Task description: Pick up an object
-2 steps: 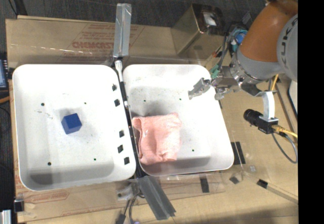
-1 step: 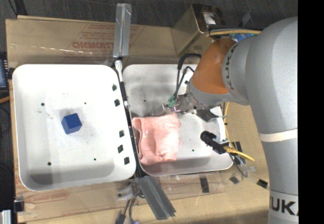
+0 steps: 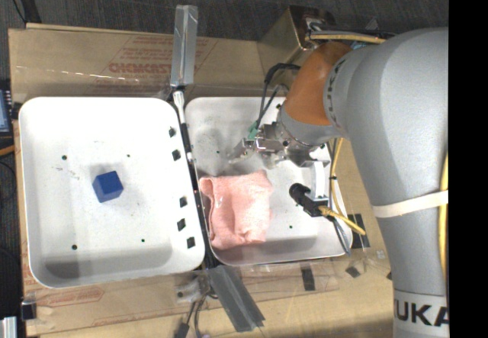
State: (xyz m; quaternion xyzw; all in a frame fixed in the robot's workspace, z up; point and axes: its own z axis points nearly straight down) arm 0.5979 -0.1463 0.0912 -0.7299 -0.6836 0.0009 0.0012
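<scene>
Now lower the tool [image 3: 258, 143], finger spread impossible to tell, onto the crumpled pink cloth [image 3: 238, 209] just below it; pinch a raised fold, then lift straight.

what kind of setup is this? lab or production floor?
Looks like a lab bin-picking rig, not production: two white bins on cardboard, a KUKA arm reaching over the right one, with only a blue block and pink cloth as test items.

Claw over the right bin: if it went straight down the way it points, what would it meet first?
Probably the bare floor of the right bin, just above the pink cloth; the claw sits beside it, though depth is unclear.
</scene>
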